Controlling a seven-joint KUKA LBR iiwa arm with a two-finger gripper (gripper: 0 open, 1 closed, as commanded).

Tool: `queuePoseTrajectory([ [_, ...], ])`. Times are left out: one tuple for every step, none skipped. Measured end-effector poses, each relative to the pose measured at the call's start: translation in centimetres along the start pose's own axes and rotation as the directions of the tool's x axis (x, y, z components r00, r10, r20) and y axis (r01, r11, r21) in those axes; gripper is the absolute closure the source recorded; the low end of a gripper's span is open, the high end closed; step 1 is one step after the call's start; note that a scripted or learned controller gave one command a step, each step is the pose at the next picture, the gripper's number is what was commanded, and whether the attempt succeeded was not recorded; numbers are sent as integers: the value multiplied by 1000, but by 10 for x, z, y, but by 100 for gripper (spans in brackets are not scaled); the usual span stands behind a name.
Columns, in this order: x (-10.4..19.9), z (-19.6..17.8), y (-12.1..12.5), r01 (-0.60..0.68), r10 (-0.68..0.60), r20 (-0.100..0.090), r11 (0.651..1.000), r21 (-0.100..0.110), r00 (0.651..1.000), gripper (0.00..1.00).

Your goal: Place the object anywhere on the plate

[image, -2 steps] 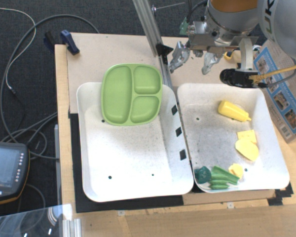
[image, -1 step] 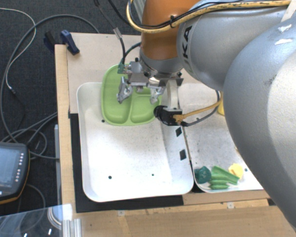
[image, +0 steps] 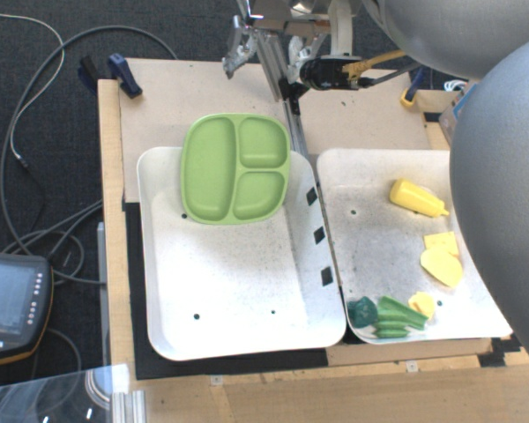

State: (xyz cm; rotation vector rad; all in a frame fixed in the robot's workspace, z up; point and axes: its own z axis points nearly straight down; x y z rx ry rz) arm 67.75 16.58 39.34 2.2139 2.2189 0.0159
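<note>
A green plate (image: 235, 167) with three compartments lies at the far end of the left bin (image: 229, 324), its far edge over the bin's rim. Nothing lies on the plate. My gripper (image: 258, 74) hangs over the bench behind the plate, just past its far edge. It is open, with nothing between the fingers. The loose objects are all in the right bin (image: 370, 245): a yellow squeeze-bottle shape (image: 417, 198) at the far right, yellow slices (image: 443, 261) below it, a small yellow piece (image: 420, 304), and a green vegetable toy (image: 386, 315) at the near edge.
The grey arm (image: 498, 148) covers the right bin's right side. A blue clamp (image: 123, 73) sits at the bench's far left corner. Cables and a teach pendant (image: 13, 302) lie on the floor to the left.
</note>
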Motion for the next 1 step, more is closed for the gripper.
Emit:
queuePoseTrajectory([
  [43,148,-18,0,0,4,1000,23,1000,0],
])
